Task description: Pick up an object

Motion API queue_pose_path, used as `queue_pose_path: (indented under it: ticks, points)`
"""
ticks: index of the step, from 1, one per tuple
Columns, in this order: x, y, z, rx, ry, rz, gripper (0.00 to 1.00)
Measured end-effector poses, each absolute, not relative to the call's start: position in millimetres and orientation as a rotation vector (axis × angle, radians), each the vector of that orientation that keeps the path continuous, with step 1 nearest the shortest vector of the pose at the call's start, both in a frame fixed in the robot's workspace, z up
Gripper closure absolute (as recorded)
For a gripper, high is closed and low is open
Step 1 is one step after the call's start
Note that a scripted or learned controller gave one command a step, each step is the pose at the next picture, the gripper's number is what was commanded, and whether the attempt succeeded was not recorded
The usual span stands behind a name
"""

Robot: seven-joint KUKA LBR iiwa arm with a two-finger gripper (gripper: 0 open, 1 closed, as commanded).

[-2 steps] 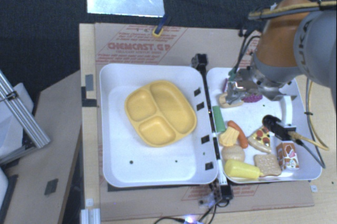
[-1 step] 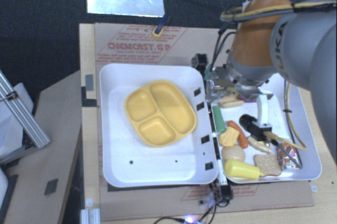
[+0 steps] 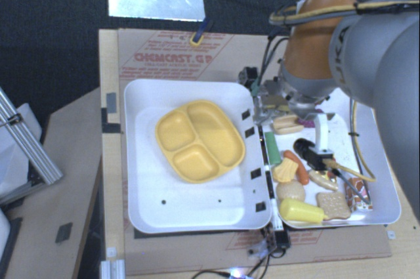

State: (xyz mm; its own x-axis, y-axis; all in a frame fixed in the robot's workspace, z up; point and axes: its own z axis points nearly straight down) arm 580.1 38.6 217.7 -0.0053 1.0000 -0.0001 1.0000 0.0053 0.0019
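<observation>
Camera view: my gripper (image 3: 287,115) sits low over the upper left corner of the right bin (image 3: 387,205), beside a pale tan piece (image 3: 287,124); whether I grip anything, I cannot tell. Right bin contents: toy foods, including a yellow block (image 3: 302,211) and a toast slice (image 3: 333,204). Left bin (image 3: 141,205): one yellow divided plate (image 3: 199,140).

A heap of toy food (image 3: 308,182) lies along the right bin's (image 3: 387,195) left wall and front edge. Among it are a yellow corn cob (image 3: 300,211), a toast slice (image 3: 333,205) and a green stick (image 3: 272,148).
</observation>
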Motion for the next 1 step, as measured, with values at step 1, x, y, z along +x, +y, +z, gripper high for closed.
queue_pose_path:
  ticks: [1]
  points:
    - [572.8,40.4,215.3,2.216,2.226,-0.001,1.0]
